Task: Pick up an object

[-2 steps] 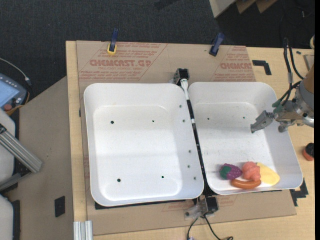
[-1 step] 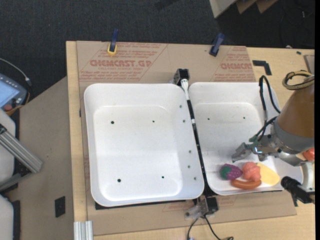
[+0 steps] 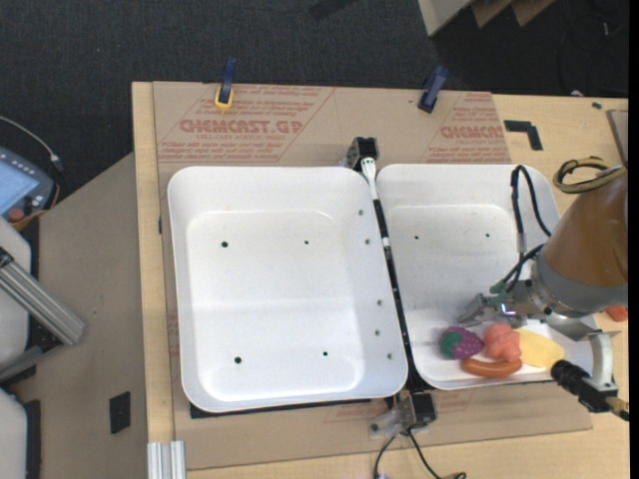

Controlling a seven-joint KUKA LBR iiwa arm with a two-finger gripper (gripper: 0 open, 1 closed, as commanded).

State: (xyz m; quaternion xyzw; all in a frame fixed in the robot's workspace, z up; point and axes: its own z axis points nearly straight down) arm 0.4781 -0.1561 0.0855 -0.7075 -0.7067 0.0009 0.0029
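— What's in the right bin?
— Toys at its five o'clock corner: purple-green one, pink, yellow, orange.
— The gripper?
— Just above them; its state I cannot tell.

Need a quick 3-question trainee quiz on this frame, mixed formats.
1. True or false: the toy objects lie in the left bin.
2. Multiple choice: the pile sits in which part of the right bin? A) far left corner B) near edge, under the arm C) centre
3. Fill in: the curved orange piece lies on the near side of the ___ lump.

Key
1. False; they lie in the right bin.
2. B
3. pink, beside the purple-and-green toy and yellow piece, by the end effector.
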